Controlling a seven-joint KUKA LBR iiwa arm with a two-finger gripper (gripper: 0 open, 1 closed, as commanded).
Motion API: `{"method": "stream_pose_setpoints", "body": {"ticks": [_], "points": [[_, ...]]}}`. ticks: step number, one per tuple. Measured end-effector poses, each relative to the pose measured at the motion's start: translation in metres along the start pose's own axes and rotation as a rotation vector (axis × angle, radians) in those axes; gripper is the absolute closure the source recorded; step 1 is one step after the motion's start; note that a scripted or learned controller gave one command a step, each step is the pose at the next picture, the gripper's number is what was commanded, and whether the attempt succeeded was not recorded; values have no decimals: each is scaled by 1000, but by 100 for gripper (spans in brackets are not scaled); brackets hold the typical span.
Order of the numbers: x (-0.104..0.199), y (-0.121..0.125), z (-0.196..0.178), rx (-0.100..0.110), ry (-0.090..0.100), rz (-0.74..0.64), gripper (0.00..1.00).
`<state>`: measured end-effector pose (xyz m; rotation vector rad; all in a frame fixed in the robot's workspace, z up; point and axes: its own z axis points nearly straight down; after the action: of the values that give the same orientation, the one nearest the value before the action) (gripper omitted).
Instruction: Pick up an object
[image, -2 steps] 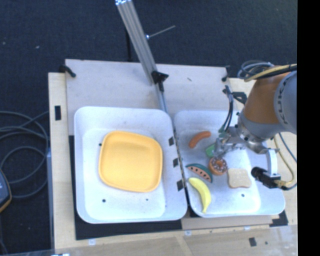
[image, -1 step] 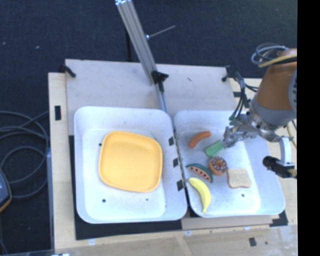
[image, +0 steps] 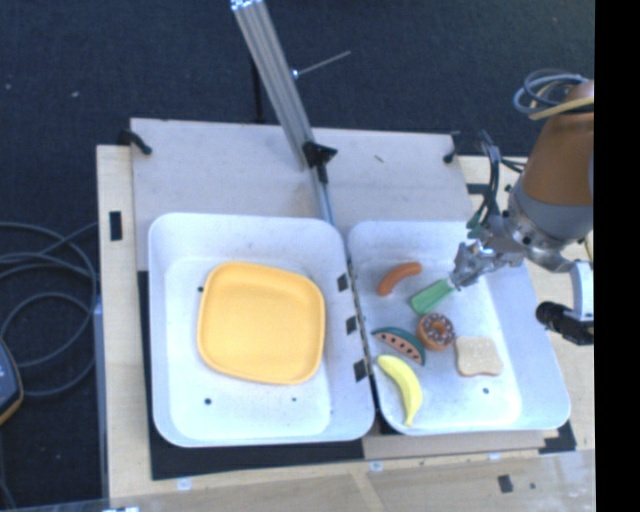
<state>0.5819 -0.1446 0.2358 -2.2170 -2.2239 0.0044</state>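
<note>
A pale bench is standing on dark carpet, bearing two shallow white bins side by side. The left bin is holding a yellow plate near its middle. The right bin is holding the small items: a green block, a sausage, a donut, a watermelon slice, a banana and a toast slice.

The gripper is sitting low over the right bin's upper part, its tip just beside the green block's right end, possibly touching it. Whether its fingers are apart or together cannot be told from here. The sausage is lying near, to the left.

Bare bin floor is lying along the right wall and near the top edge; the items are crowding the centre and left.

The arm is reaching in from the right, wrist angling down and leftward.
</note>
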Motion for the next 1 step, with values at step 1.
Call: {"method": "stream_pose_setpoints", "body": {"ticks": [1], "points": [[61,8,6,2,1,-4,100]]}}
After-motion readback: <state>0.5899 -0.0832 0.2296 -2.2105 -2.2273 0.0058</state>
